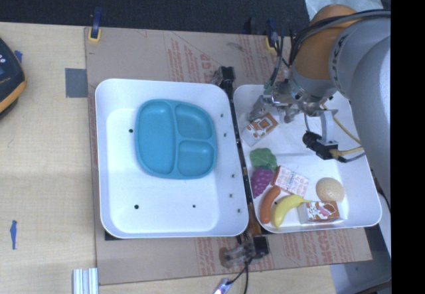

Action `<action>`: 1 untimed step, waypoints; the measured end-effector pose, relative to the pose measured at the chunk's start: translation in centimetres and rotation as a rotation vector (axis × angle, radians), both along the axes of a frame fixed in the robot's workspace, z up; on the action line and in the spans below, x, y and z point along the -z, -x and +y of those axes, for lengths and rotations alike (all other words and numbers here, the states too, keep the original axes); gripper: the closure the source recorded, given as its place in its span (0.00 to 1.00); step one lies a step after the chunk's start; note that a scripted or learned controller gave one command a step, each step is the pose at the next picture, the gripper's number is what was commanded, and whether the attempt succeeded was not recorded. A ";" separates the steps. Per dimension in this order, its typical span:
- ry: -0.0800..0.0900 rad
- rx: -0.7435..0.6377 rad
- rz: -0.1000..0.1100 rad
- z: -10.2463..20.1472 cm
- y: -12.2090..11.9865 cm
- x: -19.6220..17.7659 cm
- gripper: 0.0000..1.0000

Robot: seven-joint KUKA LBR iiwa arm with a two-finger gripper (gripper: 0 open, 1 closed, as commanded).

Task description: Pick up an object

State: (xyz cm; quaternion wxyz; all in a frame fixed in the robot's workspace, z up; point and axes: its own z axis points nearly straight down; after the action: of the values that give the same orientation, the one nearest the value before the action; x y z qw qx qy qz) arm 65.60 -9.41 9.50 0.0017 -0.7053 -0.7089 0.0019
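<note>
Just below and left of the gripper (pixel 273 101), whether its jaws stood apart or together could not be told, a small brown-and-white packet (pixel 260 126) lay flat in the right bin (pixel 358 173), long axis running diagonally from lower left up toward the jaws. Farther below sat a green toy (pixel 263 157), grapes (pixel 261 180), a banana (pixel 287 209) and a bread roll (pixel 330 189); the left bin (pixel 166 216) held a blue divided plate (pixel 176 139), on a cardboard-covered wooden bench (pixel 40 173)

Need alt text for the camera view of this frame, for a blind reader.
A grey arm's end effector hangs over the back of the right bin, by a small packet; toy food including a banana lies nearer. The left bin holds a blue divided plate.
</note>
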 end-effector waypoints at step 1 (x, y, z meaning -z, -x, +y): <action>0.000 0.002 -0.002 -0.8 -0.1 0.2 0.00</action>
State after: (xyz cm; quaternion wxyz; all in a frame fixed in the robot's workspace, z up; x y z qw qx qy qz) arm 65.66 -10.18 9.28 0.0009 -0.7060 -0.7082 0.0010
